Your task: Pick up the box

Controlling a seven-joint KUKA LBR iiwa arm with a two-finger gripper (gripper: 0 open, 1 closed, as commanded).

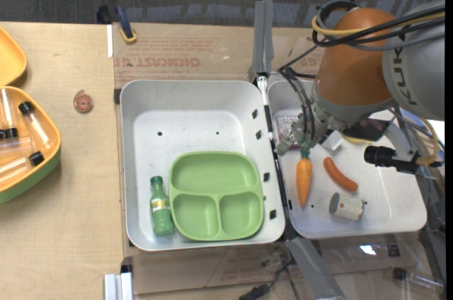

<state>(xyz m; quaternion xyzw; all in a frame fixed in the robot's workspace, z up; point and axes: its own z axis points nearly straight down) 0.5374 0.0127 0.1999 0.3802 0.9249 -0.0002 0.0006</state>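
Two bins (134,171) on the table; the arm (354,72) hangs over the right one's far side. Box (333,143) looks like the small white thing peeking out under it, near the sausage (340,174) and carrot (304,179). Can't tell the hand's state. Probably mid-approach; next it needs lining up over that box.

Illumination is even and fairly bright, from overhead. Shadows are soft and short. The white bins (134,150) approach overexposure, with mild glare at lower right of frame. Focus is acceptable at centre; fine detail is slightly soft throughout.
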